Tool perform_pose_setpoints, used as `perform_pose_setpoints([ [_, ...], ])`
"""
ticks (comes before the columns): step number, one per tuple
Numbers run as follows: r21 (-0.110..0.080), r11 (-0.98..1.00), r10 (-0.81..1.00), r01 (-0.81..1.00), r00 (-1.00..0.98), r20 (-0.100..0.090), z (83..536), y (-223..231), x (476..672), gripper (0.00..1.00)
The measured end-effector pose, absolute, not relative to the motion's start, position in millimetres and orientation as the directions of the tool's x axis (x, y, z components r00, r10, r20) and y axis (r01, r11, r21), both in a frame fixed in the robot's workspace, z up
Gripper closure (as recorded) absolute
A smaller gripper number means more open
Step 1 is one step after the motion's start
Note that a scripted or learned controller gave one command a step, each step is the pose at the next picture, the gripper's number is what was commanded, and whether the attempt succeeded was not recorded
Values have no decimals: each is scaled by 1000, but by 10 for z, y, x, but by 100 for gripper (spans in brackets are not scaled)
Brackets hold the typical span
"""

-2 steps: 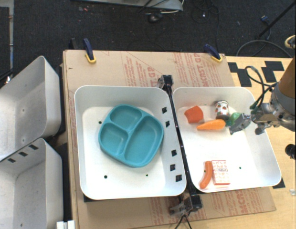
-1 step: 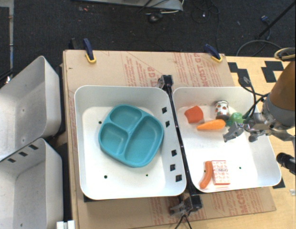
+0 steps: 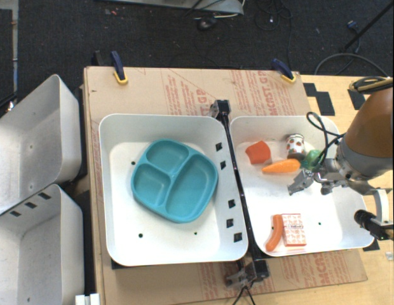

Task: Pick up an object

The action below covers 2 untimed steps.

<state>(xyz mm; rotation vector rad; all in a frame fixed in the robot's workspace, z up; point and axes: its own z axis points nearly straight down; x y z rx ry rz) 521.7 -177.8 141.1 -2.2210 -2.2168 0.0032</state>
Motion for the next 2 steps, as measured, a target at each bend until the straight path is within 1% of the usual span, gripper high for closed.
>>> perform_pose_setpoints([
  [1,1,-2,1000,1000,2,-1,1538,-1781,5227,100],
  [2,4,1,1000,1000,-1,-2,1966,-1810,5214,100],
])
